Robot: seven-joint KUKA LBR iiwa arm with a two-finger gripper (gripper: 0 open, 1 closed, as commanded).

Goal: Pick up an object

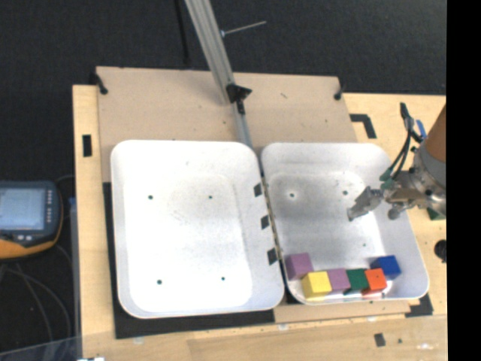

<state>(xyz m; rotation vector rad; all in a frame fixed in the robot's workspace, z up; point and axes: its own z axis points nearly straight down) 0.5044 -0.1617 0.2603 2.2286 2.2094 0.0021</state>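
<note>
Above right bin [323,164] — end effector [373,204]

Robotics lab: bench [86,201], white bins [188,224], teach pendant [26,216].

The arm [434,138] is seen entering at about 3 o'clock, with only its wrist end in view and a strip of orange at the edge. Cables are looped along the wrist on its 10 o'clock side. The gripper [376,205] is carried low and pointed toward 9 o'clock. Its two grey fingers [364,204] are spread apart, one reaching toward 8 o'clock, the other hanging toward 6 o'clock, with nothing seen between them.
</note>
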